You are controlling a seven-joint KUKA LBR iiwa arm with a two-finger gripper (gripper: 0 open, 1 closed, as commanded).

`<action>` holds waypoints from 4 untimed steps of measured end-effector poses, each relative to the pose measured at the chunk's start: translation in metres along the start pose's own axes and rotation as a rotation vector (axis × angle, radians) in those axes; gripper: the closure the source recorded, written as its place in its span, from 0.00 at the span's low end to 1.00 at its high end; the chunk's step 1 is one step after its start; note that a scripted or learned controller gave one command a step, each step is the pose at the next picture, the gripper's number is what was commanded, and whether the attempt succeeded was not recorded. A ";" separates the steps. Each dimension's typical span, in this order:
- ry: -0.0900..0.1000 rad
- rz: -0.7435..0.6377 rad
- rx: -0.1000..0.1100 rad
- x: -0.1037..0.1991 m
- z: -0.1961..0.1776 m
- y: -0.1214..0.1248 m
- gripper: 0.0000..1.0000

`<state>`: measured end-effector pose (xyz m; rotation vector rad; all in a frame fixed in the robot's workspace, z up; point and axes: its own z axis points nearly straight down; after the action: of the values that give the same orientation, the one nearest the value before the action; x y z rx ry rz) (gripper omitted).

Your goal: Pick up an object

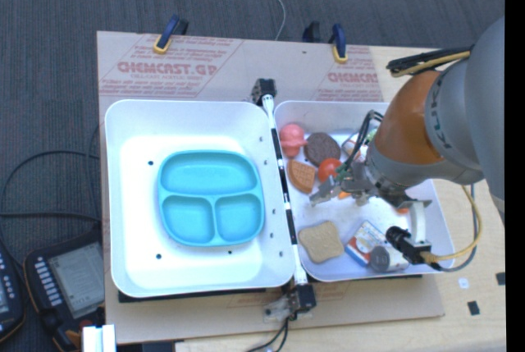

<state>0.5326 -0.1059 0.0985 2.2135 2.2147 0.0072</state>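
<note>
My gripper (335, 188) is low inside the right bin (440, 215), at its middle, with the grey and orange wrist above it. Just left of it lie a red tomato-like piece (328, 168) and an orange piece (301, 176). A dark brown round piece (322, 148) and a pink piece (290, 135) lie further back. Near the bin's front sit a slice of bread (321, 241), a colourful packet (366, 242) and a small grey disc (379, 258). The arm hides the bin's right part.
The left bin (131, 260) holds a light blue tray (212, 197) with three compartments. A black hinge strip (279, 170) runs between the bins. Clamps (338, 43) hold the board at the back edge.
</note>
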 end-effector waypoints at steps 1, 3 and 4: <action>0.000 0.000 0.002 0.000 -0.009 0.000 1.00; 0.000 0.000 0.003 0.000 -0.019 0.000 1.00; 0.000 0.000 0.003 0.000 -0.019 0.000 0.00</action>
<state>0.5321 -0.1057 0.1170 2.2147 2.2164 0.0043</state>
